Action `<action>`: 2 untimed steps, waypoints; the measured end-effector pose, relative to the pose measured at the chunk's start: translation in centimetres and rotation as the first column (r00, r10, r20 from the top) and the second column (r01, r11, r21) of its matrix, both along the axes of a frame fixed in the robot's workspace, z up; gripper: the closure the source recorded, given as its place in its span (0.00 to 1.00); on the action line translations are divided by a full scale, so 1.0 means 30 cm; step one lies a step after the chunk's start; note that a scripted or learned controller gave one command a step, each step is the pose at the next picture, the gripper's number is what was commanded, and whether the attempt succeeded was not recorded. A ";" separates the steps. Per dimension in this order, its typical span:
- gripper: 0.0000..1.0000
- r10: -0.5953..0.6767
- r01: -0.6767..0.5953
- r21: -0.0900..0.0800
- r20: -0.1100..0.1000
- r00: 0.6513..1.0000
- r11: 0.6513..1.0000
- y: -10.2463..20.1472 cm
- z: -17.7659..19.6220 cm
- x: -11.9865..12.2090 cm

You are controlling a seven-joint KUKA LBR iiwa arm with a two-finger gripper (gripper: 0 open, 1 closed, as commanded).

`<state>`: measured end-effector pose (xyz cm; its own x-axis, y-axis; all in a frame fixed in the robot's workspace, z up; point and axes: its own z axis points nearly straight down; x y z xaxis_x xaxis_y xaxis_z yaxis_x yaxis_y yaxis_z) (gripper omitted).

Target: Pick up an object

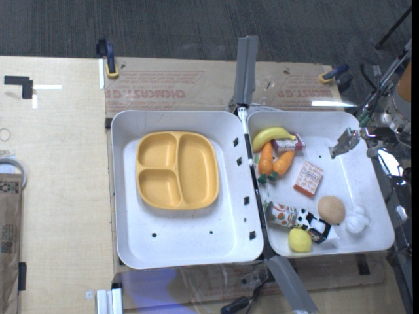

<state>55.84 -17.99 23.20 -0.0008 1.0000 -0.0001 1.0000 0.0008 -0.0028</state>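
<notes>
The gripper [345,142] is seen at the right side of the right bin [376,175], over its far right part, with the arm [393,103] reaching in from the right edge. A grey finger is seen slanting down and to the left, but how far the fingers are parted cannot be told from this view. Nothing is seen between them, and no object is touched.

The nearest object is the small orange box [309,178], lying flat to the near left of the gripper, its long axis running from far right to near left. Nearer still lie a round tan bun [332,209] and, just beside it on the right, a white lumpy object [357,222]. A yellow lemon [300,240] rests near the bin's near wall, touching a black-and-white cow-patterned item [317,227] and a printed carton [281,214] that lies slanted to the left.

Well to the left of the gripper, by the divider, a banana [273,135] is seen curved with its long axis running left to right. Just nearer, two carrots [275,162] lie side by side, their tips pointing roughly toward the near side.

In the left bin [124,195], a yellow divided plate [177,170] with three compartments is set.
</notes>
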 end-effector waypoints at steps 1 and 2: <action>0.00 0.112 -0.112 0.001 0.000 0.994 0.994 0.093 -0.387 -0.128; 0.00 0.245 -0.245 0.000 0.002 0.970 0.970 0.214 -0.470 0.025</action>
<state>56.58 -11.57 9.10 -0.2454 0.9694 0.0001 0.9694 0.2454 -0.0013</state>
